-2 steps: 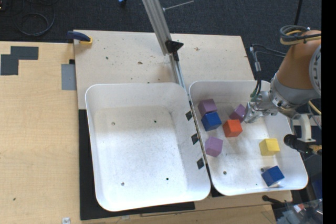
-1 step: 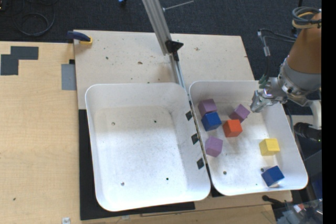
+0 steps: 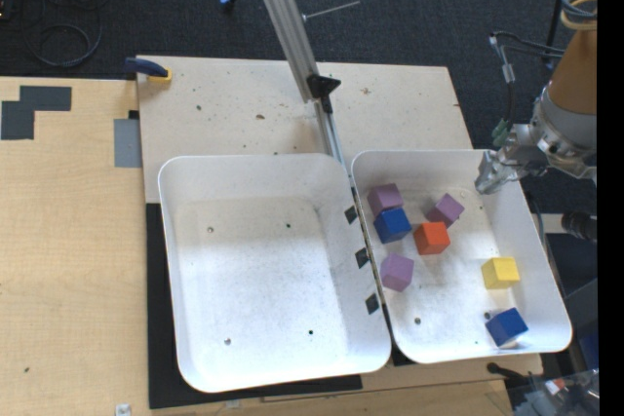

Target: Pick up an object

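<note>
Claw: the claw (image 3: 490, 176) hung over the right bin's (image 3: 546, 248) far right corner, above the rim; whether it was open or closed could not be told, and nothing showed in its grip.
Arm: grey, with an orange band (image 3: 577, 63) above the wrist, reaching in from the right.
Candidates: seven small cubes lay in the right bin, all apart from the claw.
Far-left group: a purple cube (image 3: 385, 198) sat just beside a blue cube (image 3: 392, 224), probably touching; a second purple cube (image 3: 397, 272) lay nearer the front, close to the left wall.
Centre group: an orange cube (image 3: 431, 238) sat just beside a tilted purple cube (image 3: 447, 208).
Right side: a yellow cube (image 3: 500, 272) stood alone near the right wall; a second blue cube (image 3: 506, 326) sat in the front right corner.
Handling, judged: the cubes looked light, rigid and not fragile, with flat matt faces that should not slip much.
Grip point, judged: two opposite flat faces, squared to the claw; the yellow cube offered the most room on both sides.
Risk, judged: crowded cubes could be nudged aside; the corner cube left little space by the wall.
Bins: shallow, white, smooth plastic with rounded corners; the left bin (image 3: 185, 209) showed dark specks on its floor.
Bench: pale board, scuffed and spotted.
</note>
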`<state>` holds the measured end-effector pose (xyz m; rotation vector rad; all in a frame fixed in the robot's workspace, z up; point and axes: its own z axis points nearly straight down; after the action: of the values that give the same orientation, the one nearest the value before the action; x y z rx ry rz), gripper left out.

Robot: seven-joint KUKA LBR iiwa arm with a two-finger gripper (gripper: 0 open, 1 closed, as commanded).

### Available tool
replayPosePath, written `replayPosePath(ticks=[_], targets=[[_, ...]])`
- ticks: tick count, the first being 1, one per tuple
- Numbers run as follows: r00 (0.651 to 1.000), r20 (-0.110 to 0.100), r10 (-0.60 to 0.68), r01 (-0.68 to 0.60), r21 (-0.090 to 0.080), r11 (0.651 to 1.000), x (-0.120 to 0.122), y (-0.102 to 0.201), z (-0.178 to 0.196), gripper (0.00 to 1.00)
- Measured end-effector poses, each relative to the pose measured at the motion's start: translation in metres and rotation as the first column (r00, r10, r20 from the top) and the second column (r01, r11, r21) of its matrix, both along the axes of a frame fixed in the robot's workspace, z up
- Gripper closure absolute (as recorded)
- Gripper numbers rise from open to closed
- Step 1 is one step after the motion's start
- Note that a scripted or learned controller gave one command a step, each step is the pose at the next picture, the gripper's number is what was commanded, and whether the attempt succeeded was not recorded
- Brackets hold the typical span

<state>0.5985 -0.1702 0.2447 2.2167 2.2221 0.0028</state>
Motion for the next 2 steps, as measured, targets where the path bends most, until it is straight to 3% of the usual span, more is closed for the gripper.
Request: replayPosePath(ticks=[1, 2], targets=[[1.000, -0.002, 0.001, -0.001, 0.000, 1.000, 0.000, -0.001, 0.024, 1.00], [1.000, -0.006, 0.003, -0.003, 0.004, 1.000, 0.003, 0.060, 0.011, 1.00]])
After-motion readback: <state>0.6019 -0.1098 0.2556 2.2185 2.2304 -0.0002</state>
